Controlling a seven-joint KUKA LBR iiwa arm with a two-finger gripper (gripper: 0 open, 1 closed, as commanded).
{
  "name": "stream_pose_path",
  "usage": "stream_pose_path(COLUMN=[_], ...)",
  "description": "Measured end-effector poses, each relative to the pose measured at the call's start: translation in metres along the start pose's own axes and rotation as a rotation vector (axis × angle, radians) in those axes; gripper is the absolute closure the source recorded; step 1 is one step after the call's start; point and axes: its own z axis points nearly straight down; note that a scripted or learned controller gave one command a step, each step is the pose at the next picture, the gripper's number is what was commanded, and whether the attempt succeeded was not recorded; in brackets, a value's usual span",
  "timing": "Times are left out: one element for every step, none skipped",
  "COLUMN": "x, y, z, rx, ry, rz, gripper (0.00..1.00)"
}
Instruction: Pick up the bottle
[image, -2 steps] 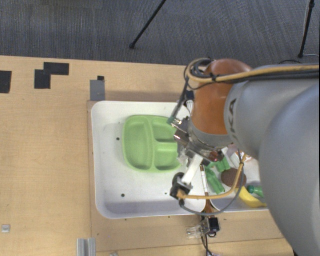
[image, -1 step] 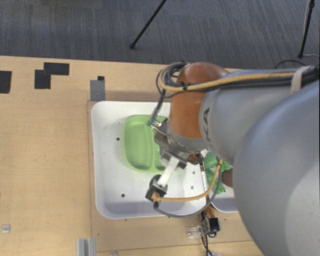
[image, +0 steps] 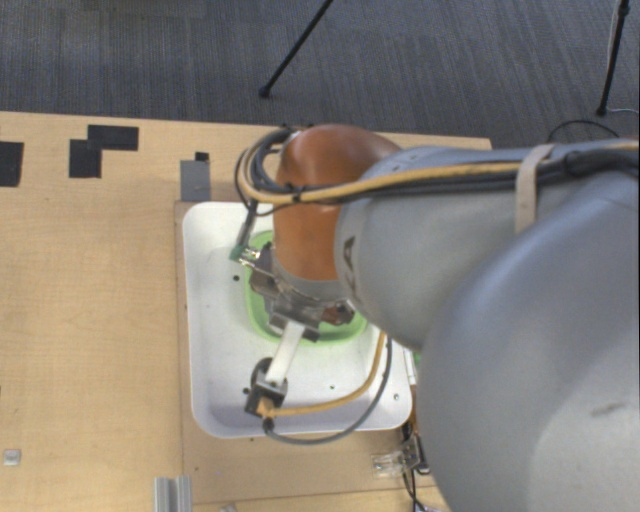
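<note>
White bin (image: 205, 330) smooth glossy plastic; bench (image: 90, 330) matt pale wood; arm (image: 520, 300) satin grey.

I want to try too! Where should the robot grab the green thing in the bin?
Unsure: the arm hides most of the green thing. Its rounded left edge peeks out, low in the bin, so probably from straight above, pinching across its sides.

The grey arm (image: 500, 300) is seen reaching in from the right, close under the camera. The orange band (image: 315, 200) is located above the wrist (image: 298, 292), which is directed downward. The gripper (image: 300, 322) is carried beneath the wrist (viewed nearly end-on, largely covered). A cable bundle (image: 255, 170) is looped beside the band.
</note>
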Motion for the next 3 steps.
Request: stream_pose_path(x=[-0.119, -0.144, -0.083], y=[0.054, 0.065, 0.038], z=[-0.078, -0.029, -0.025], rx=[-0.003, 0.0, 0.0], ry=[0.001, 0.0, 0.001], rz=[0.204, 0.534, 0.759], gripper=[1.0, 1.0, 1.0])
